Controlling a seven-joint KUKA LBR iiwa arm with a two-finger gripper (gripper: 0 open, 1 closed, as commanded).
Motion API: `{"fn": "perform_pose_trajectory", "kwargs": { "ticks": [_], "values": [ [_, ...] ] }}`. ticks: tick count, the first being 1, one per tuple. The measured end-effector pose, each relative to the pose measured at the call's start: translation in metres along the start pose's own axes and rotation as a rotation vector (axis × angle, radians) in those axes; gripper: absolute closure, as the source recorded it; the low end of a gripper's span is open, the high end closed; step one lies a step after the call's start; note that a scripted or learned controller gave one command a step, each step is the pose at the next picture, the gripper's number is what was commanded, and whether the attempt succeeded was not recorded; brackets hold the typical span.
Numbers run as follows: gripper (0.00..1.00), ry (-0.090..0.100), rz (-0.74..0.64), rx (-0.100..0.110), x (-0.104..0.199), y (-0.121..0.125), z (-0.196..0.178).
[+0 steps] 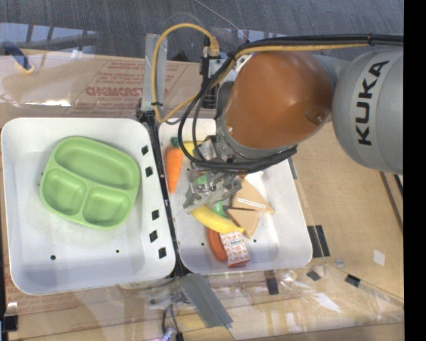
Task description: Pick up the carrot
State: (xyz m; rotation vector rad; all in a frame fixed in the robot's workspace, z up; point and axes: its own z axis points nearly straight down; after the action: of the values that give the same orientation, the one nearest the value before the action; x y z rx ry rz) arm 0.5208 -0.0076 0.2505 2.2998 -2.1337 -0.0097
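The carrot [173, 169] lies just left of the tool [211, 189], whose finger state I cannot tell.

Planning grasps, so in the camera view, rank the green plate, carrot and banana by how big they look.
1. green plate, clearly largest.
2. carrot and banana look alike; the arm hides part of the banana, so no ranking.

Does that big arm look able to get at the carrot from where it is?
Probably yes. The carrot lies uncovered at the right bin's left edge, just left of the gripper; the bin wall beside it might crowd the grasp.
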Motion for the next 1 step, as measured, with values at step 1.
{"fn": "perform_pose_trajectory", "kwargs": {
  "ticks": [1],
  "values": [
    [1.0,0.001,-0.474,0.004,0.0047,0.042,-0.0093]
  ]
}}
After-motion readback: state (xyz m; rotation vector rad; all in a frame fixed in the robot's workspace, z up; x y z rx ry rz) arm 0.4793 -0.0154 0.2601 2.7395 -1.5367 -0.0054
